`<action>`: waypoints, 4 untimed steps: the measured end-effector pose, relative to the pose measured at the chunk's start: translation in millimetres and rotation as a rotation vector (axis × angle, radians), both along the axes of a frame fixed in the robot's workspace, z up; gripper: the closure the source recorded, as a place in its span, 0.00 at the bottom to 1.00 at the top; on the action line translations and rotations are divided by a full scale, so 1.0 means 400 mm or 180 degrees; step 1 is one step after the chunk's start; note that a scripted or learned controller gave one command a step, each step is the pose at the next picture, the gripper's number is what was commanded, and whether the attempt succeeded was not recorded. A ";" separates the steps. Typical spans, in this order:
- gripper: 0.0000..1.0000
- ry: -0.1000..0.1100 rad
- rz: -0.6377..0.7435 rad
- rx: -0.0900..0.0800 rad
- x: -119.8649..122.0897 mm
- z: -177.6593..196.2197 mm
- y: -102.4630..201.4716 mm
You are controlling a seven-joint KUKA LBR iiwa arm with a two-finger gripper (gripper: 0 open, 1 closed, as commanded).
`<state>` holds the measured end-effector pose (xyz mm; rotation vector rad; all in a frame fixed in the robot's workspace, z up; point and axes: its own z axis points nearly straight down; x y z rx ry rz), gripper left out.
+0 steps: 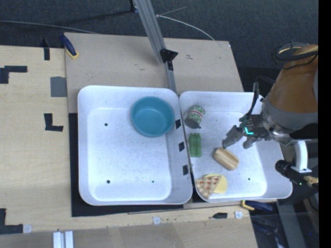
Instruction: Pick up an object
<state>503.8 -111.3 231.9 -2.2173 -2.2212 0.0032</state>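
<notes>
Bench, two white bins (124, 190). Right bin: bread roll (226, 158), looks light, firm, smooth; best gripped across its short width. My claw (239, 137) spread, empty, just off its 1 o'clock.

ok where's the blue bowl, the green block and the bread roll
blue bowl (152, 116), camera view, middle of its inside
green block (195, 144), camera view, centre of its top face
bread roll (226, 158), camera view, middle of its crust
</notes>
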 end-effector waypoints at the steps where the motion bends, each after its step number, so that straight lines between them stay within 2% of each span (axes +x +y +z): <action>1: 0.00 -0.0005 0.0001 -0.0001 0.001 0.002 0.000; 2: 0.00 0.0011 -0.0004 -0.0001 -0.010 -0.110 -0.006; 3: 0.00 0.0016 -0.0004 0.0002 -0.017 -0.271 0.004; 4: 0.00 -0.0061 -0.0009 -0.0029 -0.006 -0.341 -0.003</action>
